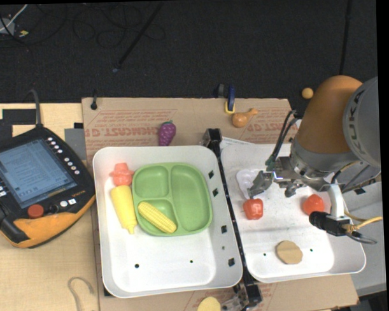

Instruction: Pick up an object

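Right of centre in the frame, you see the gripper [270, 183] low over the right bin [351, 267], its dark fingers spread moderately apart with nothing between them. A red tomato-like toy [253, 209] lies just below and slightly left of the fingertips, close but apparently not touching. It is roundish, so it offers no clear long axis to line up with. A pale crumpled piece [247, 179] sits just left of the fingers. A second red toy [313, 203] lies to the right, under the wrist, and a tan disc [289, 251] rests near the bin's lower edge. Across the divider, the left bin [160, 274] holds a green divided plate [173, 197] with a corn cob [157, 217]. The nearest target seems to be the tomato, calling for a small shift down-left before closing.
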`<state>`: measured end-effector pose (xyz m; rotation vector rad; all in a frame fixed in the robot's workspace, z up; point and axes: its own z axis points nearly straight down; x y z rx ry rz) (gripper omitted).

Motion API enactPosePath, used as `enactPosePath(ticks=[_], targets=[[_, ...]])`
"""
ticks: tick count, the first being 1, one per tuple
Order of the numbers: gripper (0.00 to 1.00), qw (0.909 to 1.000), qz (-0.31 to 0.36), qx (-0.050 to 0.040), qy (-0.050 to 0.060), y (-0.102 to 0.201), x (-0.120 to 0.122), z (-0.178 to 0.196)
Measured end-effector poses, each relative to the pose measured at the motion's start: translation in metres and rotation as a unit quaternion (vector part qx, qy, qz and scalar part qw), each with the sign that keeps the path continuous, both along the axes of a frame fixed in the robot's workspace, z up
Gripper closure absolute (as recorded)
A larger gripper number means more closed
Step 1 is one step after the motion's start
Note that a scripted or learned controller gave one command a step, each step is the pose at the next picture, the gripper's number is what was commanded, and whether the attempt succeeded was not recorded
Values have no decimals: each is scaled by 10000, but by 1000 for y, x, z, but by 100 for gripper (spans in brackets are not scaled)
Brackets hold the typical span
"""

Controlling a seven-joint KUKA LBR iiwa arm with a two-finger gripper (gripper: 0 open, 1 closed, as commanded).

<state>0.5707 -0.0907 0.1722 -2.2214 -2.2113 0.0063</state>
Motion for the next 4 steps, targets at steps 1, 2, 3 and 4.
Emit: enactPosePath(ticks=[1, 2, 3, 4], targets=[[0, 10000, -5, -3, -7, 5, 5, -49], [0, 10000, 20, -5, -10, 8, 4, -87], [100, 10000, -18, -4, -35, 5, 6, -74], [100, 10000, -18, -11, -50, 1, 5, -11]])
